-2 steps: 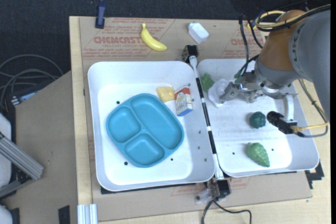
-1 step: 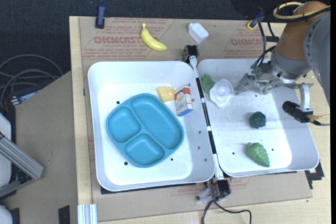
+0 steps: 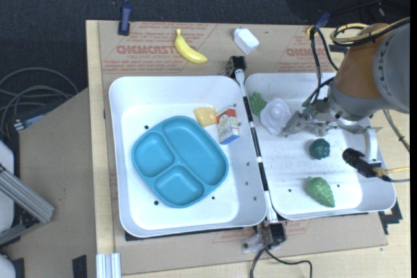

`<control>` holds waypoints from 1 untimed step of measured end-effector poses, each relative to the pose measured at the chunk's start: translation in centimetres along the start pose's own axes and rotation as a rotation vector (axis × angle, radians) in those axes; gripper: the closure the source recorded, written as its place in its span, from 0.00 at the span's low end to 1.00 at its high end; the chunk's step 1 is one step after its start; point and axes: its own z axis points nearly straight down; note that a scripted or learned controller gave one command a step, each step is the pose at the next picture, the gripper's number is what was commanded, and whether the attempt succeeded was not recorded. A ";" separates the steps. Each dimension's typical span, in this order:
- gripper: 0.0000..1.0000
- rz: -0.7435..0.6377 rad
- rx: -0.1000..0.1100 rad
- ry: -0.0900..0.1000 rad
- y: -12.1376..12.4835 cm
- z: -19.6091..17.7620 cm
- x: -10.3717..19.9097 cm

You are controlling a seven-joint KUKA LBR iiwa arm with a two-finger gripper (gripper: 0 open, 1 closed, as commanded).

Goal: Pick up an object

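Gripper (image 3: 301, 123) in right bin (image 3: 287, 205), finger spread unreadable; nearest: clear crumpled object (image 3: 275, 112) at ten o'clock, dark teal ball (image 3: 319, 148) at four.

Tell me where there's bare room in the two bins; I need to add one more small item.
Left bin: free floor along its near edge, below the blue tray, and in the far-left corner above it. Right bin: open floor on the left between the divider and the green lumpy object. Crowded: the right bin's far half, around the pincer, clear cup and dark green ball.
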 end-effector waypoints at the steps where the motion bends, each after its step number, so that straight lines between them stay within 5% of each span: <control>1: 0.00 0.000 -0.004 -0.002 4.5 -0.1 -2.9</control>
